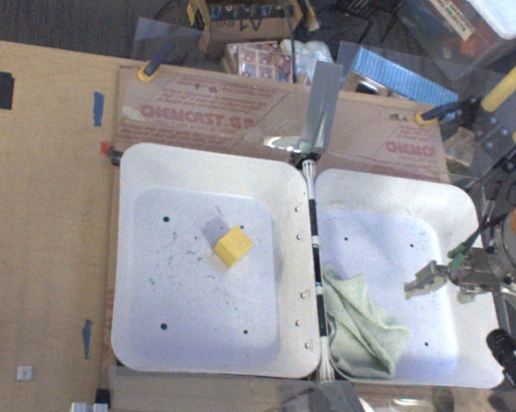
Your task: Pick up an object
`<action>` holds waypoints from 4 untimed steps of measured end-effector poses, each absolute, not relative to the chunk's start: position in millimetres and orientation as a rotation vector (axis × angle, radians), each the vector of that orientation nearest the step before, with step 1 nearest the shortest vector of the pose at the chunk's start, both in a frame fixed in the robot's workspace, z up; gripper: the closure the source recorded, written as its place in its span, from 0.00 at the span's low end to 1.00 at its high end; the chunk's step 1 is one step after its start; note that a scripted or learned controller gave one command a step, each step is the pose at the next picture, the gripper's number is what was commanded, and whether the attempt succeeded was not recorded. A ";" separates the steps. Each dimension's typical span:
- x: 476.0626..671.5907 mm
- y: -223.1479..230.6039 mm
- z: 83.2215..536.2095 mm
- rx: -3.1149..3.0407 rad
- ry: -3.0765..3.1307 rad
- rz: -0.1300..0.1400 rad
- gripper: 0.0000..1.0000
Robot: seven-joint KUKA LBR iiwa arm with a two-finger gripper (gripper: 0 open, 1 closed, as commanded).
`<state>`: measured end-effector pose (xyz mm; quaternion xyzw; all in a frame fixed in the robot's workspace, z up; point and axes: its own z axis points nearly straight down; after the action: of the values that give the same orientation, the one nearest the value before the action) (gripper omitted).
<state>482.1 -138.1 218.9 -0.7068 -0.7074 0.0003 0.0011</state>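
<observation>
Over the right bin: gripper (428, 279) hangs above the bin floor, reaching in from the right, nothing between its fingers.
Tool state: cannot tell how wide it stands; the tip is small and blurred against the white floor.
Step in hand: approach, as I judge it. Nothing grasped yet, no contact with any object visible.
Nearest object: cloth (362, 322), pale green, crumpled, in the right bin (399, 194) at its lower left, against the wall shared with the other bin. Gripper is near it but apart, up and to its right.
Cloth look: soft, folded on itself, loose edges, low heap. Would likely give under a pinch; a fold near the top of the heap seems the easiest bite.
Other object: block (232, 246), yellow, small, boxy, sitting alone near the middle of the left bin (151, 164), well apart from the gripper.
Block look: hard edges, turned at an angle to the bin walls.
Next move calls for: shift down-left over the cloth, descend, close on a fold, lift. Going for the block instead means crossing the divider.
Risk: cloth lies close to the bin wall, so fingers may catch the rim.
</observation>
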 end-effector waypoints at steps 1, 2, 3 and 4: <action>483.1 -138.5 229.0 -2.222 -2.222 -0.002 1.00; 480.5 -156.9 294.1 -1.551 -2.740 -0.002 1.00; 480.5 -189.5 416.7 -0.983 -2.994 0.000 1.00; 480.8 -183.3 437.2 -0.341 -3.134 0.003 1.00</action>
<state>480.8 -183.3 437.2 -0.1083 -0.9941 0.0011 -0.0057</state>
